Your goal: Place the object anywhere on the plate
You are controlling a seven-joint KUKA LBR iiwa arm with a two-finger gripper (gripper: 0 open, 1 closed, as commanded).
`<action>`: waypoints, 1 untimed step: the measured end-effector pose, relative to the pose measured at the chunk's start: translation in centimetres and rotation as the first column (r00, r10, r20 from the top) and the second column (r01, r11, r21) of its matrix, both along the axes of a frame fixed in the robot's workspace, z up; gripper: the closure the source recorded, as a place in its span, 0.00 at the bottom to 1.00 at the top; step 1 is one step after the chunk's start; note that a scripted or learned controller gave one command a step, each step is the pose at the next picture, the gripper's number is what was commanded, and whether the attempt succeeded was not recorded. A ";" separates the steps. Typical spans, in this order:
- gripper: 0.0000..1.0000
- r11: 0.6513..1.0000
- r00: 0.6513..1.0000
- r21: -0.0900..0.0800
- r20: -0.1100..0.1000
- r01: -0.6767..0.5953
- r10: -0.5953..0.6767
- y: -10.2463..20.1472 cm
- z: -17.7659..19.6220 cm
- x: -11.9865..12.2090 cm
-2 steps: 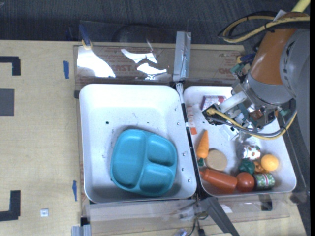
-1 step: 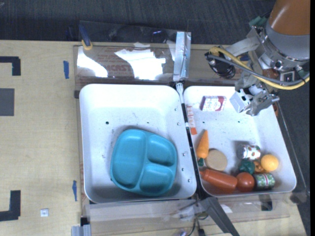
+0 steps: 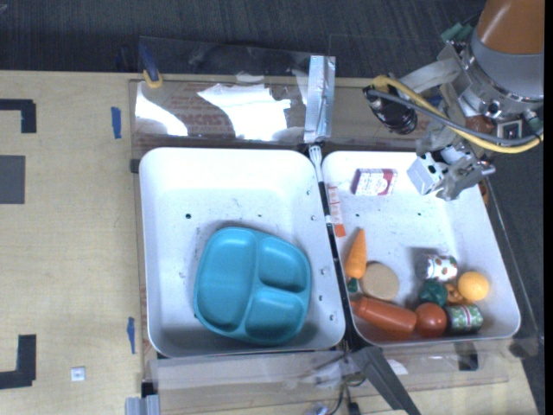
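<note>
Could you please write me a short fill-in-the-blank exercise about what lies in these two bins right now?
1. The blue plate lies in the ____ bin as the camera sees it.
2. The carrot lies against that bin's ____ wall in the right bin.
3. The gripper hangs over the right bin's ____ right corner.
4. The small red and white carton lies near the ____ wall of the right bin.

Missing words: left; left; far; far

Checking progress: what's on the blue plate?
Nothing rests on the blue plate; its three compartments look bare. The bin floor under it is hidden. The toys sit in the right bin.
</note>
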State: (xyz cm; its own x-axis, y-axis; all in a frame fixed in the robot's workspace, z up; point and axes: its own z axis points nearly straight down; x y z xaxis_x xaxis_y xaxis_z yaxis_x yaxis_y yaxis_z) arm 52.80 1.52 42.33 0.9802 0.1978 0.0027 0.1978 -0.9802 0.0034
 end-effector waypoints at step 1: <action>1.00 1.000 1.000 0.002 -0.002 -0.005 0.005 7.1 1.0 2.9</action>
State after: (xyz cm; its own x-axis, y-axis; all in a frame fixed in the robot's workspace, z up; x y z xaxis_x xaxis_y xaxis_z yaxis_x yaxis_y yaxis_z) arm 55.66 8.65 43.36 0.9792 0.2030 0.0008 0.2030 -0.9792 0.0009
